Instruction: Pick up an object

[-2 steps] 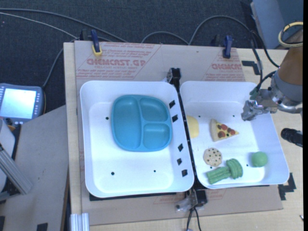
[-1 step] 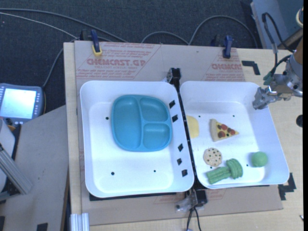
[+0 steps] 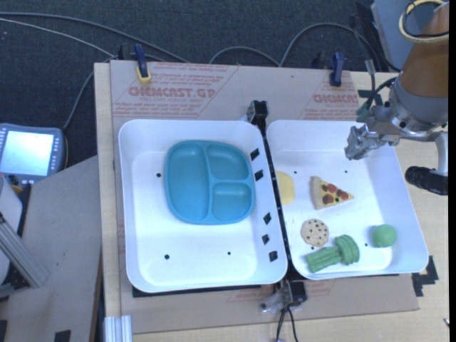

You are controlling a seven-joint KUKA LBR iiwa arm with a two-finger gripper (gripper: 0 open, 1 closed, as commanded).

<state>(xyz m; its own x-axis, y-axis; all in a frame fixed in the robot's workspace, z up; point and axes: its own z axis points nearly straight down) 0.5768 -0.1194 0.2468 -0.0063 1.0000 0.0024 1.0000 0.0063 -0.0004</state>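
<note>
The right bin [image 3: 399, 164] holds a pizza slice [image 3: 328, 193], a round cookie [image 3: 314, 231], a green broccoli piece [image 3: 333, 254], a green ball [image 3: 384, 236] and a pale yellow piece [image 3: 284, 188] at its left wall. My gripper [image 3: 357, 145] hangs over the upper part of the right bin, up and to the right of the pizza slice. Nothing shows between its fingertips. In the left bin [image 3: 142, 248] lies a blue divided plate [image 3: 210, 182].
Black clips run along the divider [image 3: 265, 191] between the two bins. Blue clamps [image 3: 142, 68] hold the cardboard sheet at the back. A tablet-like screen [image 3: 30, 152] sits off the bench at the left. Cables trail across the dark floor behind.
</note>
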